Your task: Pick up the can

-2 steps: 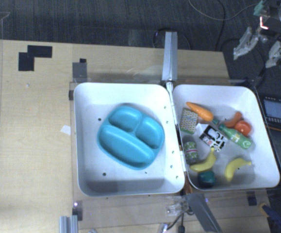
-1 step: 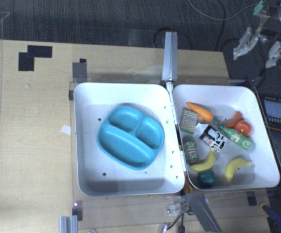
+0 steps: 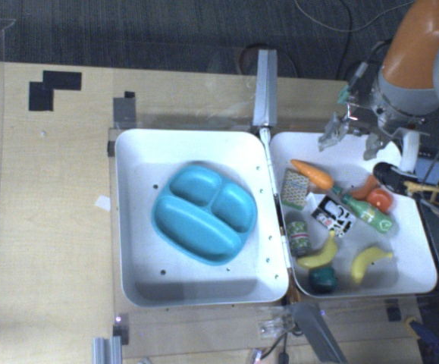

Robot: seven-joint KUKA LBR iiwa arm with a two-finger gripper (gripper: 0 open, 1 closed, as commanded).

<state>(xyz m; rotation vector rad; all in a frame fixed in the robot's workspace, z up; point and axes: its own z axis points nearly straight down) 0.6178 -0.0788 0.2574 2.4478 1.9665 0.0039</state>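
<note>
The can (image 3: 299, 236), small with a green and purple label, stands in the right bin (image 3: 424, 268) close to its left wall, between a checkered packet and a yellow banana. My gripper (image 3: 351, 142) hangs above the bin's far edge, well up and to the right of the can. Its two fingers (image 3: 330, 136) are spread apart and open, with nothing between them.
Crowded around the can are a checkered packet (image 3: 296, 189), carrot (image 3: 312, 175), black-and-white object (image 3: 332, 214), green bottle (image 3: 368, 213), red piece (image 3: 378, 197), two bananas (image 3: 318, 255) (image 3: 370, 261) and a dark teal ball (image 3: 324, 278). The left bin (image 3: 136, 279) holds a blue divided plate (image 3: 204, 212).
</note>
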